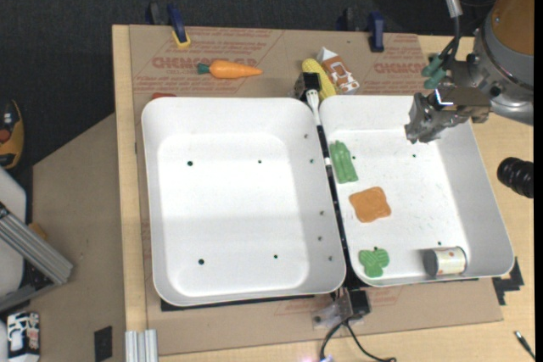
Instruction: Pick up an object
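Near front rim of right bin [484, 182]: small can [445, 260] on its side, green broccoli-like piece [373, 260] just left of it; orange flat piece [370, 204] mid-bin, long green piece [343, 162] by the left wall. Gripper [422, 130] hangs over the bin's far right part, apart from all four, nothing visibly in it; finger spread cannot be told. Carrot [232, 70] lies on bench [127, 80] behind left bin [161, 182].

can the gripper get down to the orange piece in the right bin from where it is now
Probably yes. The gripper hangs over the right bin, and the orange piece lies flat, apart from the green strip and green broccoli-like toy, with nothing above it.
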Controlling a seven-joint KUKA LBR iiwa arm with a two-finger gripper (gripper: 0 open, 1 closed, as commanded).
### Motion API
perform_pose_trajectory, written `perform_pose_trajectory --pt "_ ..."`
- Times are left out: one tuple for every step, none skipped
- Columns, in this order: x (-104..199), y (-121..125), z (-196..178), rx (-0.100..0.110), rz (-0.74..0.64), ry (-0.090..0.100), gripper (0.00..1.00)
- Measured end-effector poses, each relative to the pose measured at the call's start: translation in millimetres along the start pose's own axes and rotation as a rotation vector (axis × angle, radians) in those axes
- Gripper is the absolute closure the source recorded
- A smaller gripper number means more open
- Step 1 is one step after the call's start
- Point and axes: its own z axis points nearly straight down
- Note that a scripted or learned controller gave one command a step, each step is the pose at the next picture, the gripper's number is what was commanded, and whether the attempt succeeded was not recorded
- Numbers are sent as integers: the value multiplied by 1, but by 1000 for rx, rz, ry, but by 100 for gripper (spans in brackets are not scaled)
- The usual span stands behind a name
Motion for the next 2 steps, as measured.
perform_pose_trajectory --pt "56 1 -120 -6 -2 3 100" --pt "-96 -1 -99 14 22 -3 100"
